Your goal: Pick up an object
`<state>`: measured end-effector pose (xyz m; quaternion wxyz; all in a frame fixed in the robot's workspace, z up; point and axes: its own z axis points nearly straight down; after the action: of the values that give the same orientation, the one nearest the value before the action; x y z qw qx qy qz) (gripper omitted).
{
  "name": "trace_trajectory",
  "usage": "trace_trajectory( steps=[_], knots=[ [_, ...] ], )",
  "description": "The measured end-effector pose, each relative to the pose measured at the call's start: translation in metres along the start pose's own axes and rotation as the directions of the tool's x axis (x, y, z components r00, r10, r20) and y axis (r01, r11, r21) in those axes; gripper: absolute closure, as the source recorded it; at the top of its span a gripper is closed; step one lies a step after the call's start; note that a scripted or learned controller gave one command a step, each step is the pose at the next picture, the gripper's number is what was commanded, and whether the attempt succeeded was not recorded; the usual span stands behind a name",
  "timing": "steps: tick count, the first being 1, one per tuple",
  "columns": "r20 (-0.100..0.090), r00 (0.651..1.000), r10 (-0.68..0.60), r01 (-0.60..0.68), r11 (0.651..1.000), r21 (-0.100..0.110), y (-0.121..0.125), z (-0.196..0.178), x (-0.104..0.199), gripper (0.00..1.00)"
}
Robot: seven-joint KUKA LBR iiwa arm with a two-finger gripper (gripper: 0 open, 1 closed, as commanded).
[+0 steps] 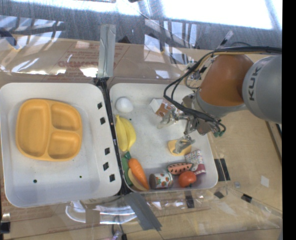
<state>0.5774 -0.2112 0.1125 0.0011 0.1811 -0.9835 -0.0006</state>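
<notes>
Bins sit side by side on the bench: the left bin (7,184) carries a yellow divided plate (48,129) in its far-left part, and the right bin (148,86) holds all the small items. The gripper (180,121) reaches in from the right over the middle of the right bin, its fingers spread apart with nothing between them — one finger points left toward a small brown-and-white piece (161,109), the other hangs just above a yellow wedge (179,146). A white egg (123,104) lies at the far-left corner of that bin, with a banana (124,133) just nearer along the left wall. Nearer still, a carrot (138,173) slants against the same wall. Along the near wall stand a small printed can (161,180), a red tomato (187,178) and a red strawberry-like piece (178,168) — close together. Another small can (196,160) lies at the right, just beyond the tomato.
</notes>
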Motion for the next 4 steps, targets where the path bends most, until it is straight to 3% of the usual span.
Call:
trace_trajectory(
  steps=[1, 2, 3, 4],
  knots=[
    [0.007, 0.969, -0.246, 0.246, 0.969, 0.008, -0.011, 0.017, -0.059, 0.0],
    [0.012, 0.969, -0.247, 0.247, 0.969, 0.012, -0.012, 0.004, -0.061, 1.0],
    [0.011, 0.992, -0.127, 0.126, 0.992, 0.01, 0.021, -0.104, -0.072, 1.0],
    [0.001, 0.963, -0.27, 0.27, 0.963, 0.0, -0.018, -0.005, -0.053, 1.0]
  ],
)
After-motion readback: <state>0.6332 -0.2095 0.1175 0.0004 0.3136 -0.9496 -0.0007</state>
